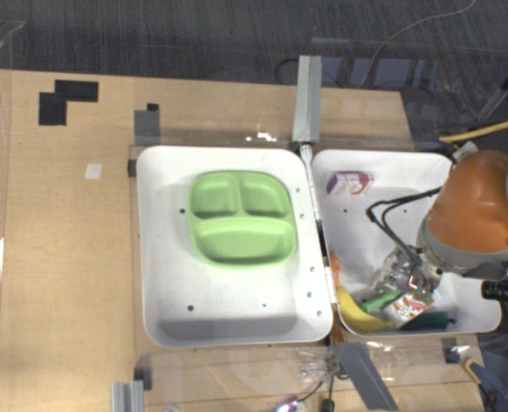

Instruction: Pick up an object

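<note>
The arm [473,209] enters from the right and bends down into the right bin [408,174], its orange band over that bin's right half. The gripper [402,283] hangs low at the near side, directly above a cluster of objects; its opening and any hold cannot be made out (clutter hides it). Counted there: one banana [357,312] against the near wall, one green marker [376,301] across it, one dark green item [434,320], one printed packet [408,307]. One small packet [350,182] lies apart at the far left corner. Left bin [164,230]: one green tray [241,216] (three compartments)
</note>
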You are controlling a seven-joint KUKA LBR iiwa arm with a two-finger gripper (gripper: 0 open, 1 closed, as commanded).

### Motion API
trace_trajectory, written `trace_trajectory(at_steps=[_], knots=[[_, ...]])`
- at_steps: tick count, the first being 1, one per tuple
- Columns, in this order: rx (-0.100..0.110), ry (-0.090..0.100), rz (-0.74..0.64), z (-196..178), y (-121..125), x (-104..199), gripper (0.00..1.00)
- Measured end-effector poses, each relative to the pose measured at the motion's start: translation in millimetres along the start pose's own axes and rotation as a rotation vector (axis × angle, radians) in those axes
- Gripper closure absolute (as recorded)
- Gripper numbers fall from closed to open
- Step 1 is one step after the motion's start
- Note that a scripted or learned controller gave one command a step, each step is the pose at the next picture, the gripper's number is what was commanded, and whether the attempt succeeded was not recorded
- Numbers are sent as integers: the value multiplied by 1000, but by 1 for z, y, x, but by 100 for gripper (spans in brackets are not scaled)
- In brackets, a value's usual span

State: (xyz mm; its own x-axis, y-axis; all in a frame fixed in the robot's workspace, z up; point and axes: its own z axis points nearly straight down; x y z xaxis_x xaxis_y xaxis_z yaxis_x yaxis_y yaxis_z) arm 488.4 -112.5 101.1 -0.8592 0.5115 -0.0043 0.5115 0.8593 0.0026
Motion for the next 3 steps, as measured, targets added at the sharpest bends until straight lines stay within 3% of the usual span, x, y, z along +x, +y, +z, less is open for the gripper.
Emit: trace_trajectory(at_steps=[1,2,3], knots=[[-6,-15,-256,8,-26,-22,100],[0,-25,-630,8,-67,-49,100],[-2,-19,-633,8,-68,-51,100]])
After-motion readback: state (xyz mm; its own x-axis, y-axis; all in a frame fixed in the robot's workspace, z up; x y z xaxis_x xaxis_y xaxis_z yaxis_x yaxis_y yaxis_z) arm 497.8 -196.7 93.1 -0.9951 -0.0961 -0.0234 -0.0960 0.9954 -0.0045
